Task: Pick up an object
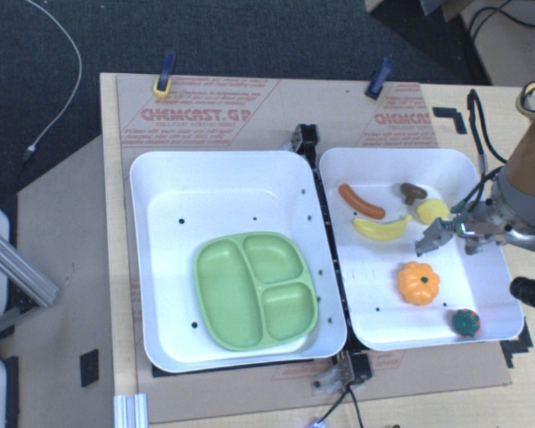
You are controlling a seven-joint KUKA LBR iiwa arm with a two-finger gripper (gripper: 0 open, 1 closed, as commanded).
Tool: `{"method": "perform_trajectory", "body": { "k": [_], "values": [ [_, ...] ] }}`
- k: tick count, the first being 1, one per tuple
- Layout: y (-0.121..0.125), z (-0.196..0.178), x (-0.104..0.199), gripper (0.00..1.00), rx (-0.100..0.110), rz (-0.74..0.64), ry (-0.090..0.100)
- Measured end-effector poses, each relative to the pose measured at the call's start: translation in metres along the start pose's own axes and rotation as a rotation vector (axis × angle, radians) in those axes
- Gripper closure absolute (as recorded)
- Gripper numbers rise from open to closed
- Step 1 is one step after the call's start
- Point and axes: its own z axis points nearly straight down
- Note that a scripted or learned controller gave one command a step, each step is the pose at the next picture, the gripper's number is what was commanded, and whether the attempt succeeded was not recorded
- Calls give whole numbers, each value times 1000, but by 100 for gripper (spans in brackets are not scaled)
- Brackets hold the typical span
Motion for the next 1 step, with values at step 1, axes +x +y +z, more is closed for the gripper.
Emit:
{"method": "perform_trajectory", "body": {
  "k": [1],
  "values": [
    [-2, 58, 11, 0, 0, 0, 1]
  ]
}}
